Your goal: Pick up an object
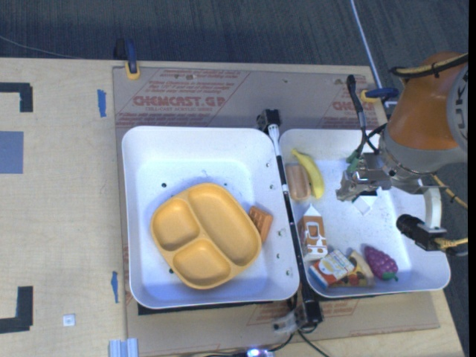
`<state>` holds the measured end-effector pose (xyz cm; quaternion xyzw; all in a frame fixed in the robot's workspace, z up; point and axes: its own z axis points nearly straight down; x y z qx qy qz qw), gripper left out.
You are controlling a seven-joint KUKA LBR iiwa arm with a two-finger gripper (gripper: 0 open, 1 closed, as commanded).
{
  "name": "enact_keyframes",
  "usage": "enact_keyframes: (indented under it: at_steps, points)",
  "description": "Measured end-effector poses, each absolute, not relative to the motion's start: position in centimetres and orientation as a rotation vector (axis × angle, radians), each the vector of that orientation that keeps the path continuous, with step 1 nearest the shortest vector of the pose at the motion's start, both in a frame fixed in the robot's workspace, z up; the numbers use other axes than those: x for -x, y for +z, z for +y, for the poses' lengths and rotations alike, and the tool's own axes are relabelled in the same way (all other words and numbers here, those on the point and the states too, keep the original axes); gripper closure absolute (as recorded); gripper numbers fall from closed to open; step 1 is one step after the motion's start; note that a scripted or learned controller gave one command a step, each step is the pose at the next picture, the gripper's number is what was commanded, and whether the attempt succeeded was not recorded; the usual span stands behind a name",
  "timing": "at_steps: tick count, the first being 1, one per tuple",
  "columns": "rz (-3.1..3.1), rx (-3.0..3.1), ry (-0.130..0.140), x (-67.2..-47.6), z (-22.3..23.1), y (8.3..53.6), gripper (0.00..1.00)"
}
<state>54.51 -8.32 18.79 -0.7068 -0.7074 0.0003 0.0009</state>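
While my gripper [362, 187] hangs over the right bin's [431, 277] middle (jaw state unreadable), banana [310, 173] hugs its left wall, grapes [380, 262] near its front edge, reachable.

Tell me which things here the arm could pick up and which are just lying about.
Pickable, right bin: banana, hot dog bun, small carton, snack packet, purple grapes; gripper above them.
Lying about, left bin: yellow divided plate, small orange piece.
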Motion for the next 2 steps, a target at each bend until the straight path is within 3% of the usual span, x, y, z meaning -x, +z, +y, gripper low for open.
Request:
enact_keyframes:
  at_steps: [2]
  points:
    - [-2.225,2.222,-0.003,-57.7,-7.2,23.3,1.0]
